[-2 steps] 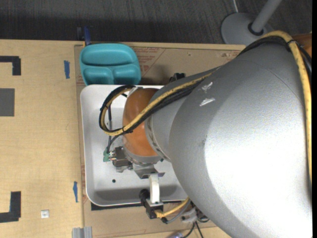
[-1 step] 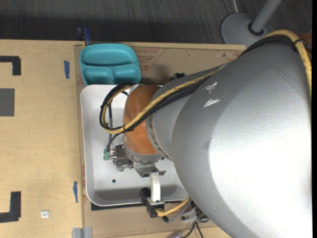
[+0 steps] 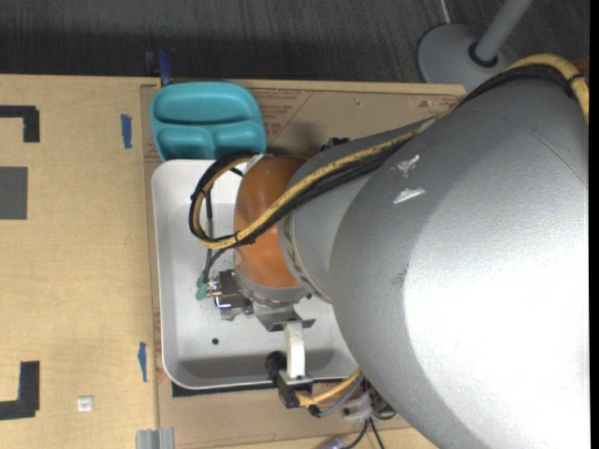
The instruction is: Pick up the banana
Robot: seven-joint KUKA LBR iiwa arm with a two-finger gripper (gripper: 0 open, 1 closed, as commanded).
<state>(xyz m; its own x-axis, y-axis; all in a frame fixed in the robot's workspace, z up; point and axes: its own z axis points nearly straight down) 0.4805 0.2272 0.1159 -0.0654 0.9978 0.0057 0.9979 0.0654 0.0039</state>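
Over the white bin [image 3: 178, 251], below the teal tray [image 3: 208, 120], the arm [image 3: 449, 251] hides its gripper; jaw state and banana position cannot tell, so descend slowly and confirm contact before lifting.

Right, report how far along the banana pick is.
Done: the arm has reached in over the white bin, its orange band above the bin's middle. In hand: the arm's bulk covers most of the bin, so whether anything is grasped can't be judged; no banana shows on the bare bin floor. Left: confirming a grasp and the lift. A teal tray sits at the bin's far end, untouched.
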